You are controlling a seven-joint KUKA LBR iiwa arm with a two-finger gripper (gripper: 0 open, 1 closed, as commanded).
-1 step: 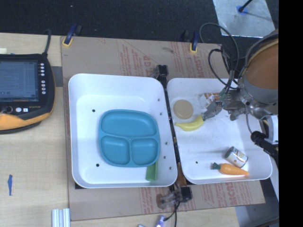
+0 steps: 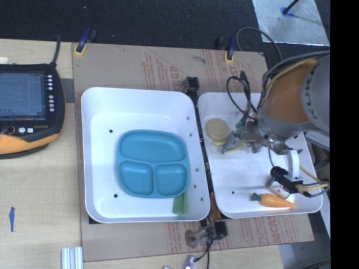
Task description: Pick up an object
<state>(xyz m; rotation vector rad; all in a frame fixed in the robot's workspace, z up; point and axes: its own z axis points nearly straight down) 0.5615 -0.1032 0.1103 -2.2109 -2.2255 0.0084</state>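
i see the gripper [image 2: 231,144] low in the right bin [image 2: 235,203], beside a tan disc [image 2: 216,129]. the arm's bulk [image 2: 291,97] covers its upper part, and i cannot tell its state.

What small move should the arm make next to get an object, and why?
Probably ease the hand left and down over the round tan piece: it sits just beside the hand in the right bin, while the carrot lies at the near edge.

Divided plate [image 2: 152,162] in left bin [image 2: 95,108] — carrot [image 2: 274,201] in right bin [image 2: 224,209].
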